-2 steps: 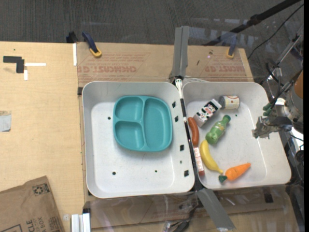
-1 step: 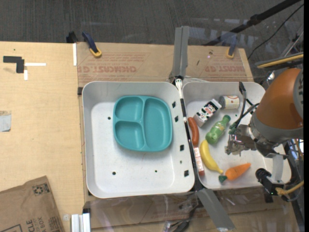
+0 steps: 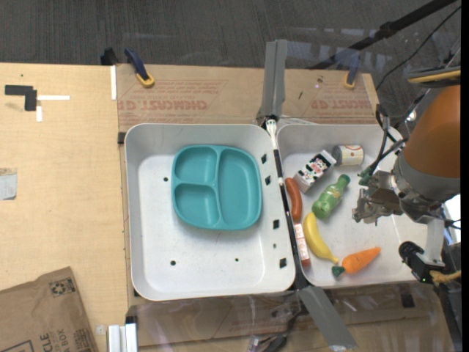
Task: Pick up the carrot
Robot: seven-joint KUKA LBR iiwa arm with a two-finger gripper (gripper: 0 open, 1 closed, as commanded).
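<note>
The orange carrot (image 3: pixel 360 260) with a green top lies near the front edge of the right bin (image 3: pixel 388 273), its tip pointing right and up. My gripper (image 3: pixel 371 200) hangs over the right side of that bin, behind the carrot and apart from it. Nothing shows in its grasp. The grey arm with its orange band (image 3: pixel 438 134) comes in from the right.
In the right bin lie a yellow banana (image 3: pixel 317 238), a green bottle (image 3: pixel 331 195), a red sausage (image 3: pixel 294 199), a black-and-white carton (image 3: pixel 315 170) and a small white can (image 3: pixel 351 154). The left bin (image 3: pixel 146 218) holds a teal divided plate (image 3: pixel 217 187).
</note>
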